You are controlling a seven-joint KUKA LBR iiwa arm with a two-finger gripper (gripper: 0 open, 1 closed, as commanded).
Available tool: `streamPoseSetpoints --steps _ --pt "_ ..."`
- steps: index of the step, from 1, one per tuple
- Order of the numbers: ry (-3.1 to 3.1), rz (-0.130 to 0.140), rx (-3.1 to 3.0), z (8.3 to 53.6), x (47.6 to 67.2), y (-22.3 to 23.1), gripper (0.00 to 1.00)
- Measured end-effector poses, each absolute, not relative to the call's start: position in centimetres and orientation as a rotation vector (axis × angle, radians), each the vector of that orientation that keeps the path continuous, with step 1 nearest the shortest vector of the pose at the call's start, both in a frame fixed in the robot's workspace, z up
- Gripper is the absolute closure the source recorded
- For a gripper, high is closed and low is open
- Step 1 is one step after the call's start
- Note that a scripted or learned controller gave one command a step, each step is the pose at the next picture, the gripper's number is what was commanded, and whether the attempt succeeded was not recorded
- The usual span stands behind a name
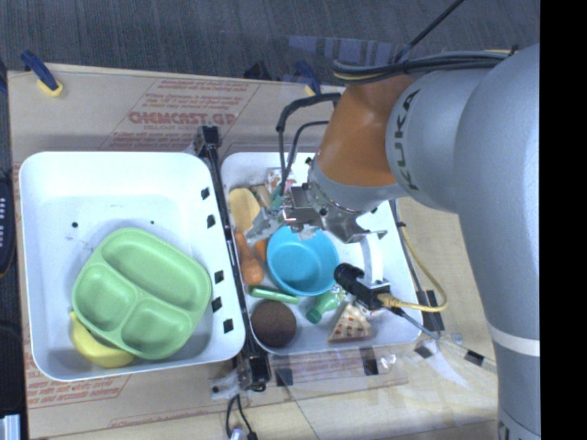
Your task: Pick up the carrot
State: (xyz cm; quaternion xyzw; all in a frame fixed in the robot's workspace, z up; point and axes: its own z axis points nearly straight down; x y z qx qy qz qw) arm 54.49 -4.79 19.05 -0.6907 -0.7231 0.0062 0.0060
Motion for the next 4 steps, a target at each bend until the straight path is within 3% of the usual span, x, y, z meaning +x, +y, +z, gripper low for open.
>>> streamPoseSetpoints --steps 1,2,3,4 --pt "-1.899 0.010 -2.493 9.7 56.2 -11.1 0.00" --pt "-1.763 0.018 -2.585 9.0 54.8 -9.6 0.00" --pt "-1.751 -0.001 -2.606 19.6 62.4 -4.3 0.00" --pt "-1.756 0.015 -2.596 19.1 58.7 -1.9 0.00"
